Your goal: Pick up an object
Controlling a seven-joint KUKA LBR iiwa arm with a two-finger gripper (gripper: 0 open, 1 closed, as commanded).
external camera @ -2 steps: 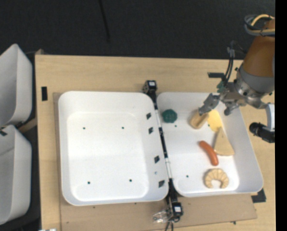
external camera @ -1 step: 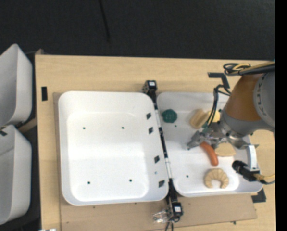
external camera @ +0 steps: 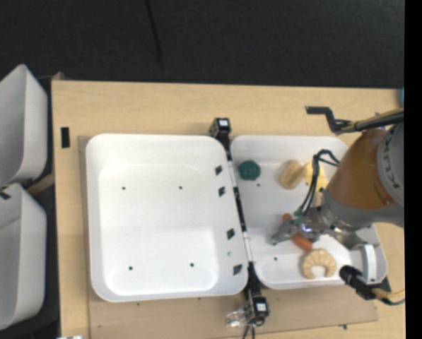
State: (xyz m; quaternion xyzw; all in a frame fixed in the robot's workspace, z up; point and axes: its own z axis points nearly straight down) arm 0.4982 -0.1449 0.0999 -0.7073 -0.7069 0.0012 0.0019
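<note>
Orange, carrot-like piece (external camera: 302, 243) lies in the right bin (external camera: 267, 150), directly beneath our tool (external camera: 287, 230); we cannot tell the tool's state. We judge the grasp approach underway; next comes closing and lifting. Nearby: ridged croissant shape (external camera: 318, 263), round green piece (external camera: 249, 169)

The arm (external camera: 370, 182) is a thick, rounded body with a broad orange band, smooth and slightly glossy, above the wrist. Beside the band the casing is grey, with part of a dark raised letter on it at the picture's edge. Below the band sits a grey wrist section. Thin dark cables run down the orange surface toward the gripper (external camera: 285, 232), which is a small grey metal assembly with dark parts and a tiny bluish-white light near its base.
</note>
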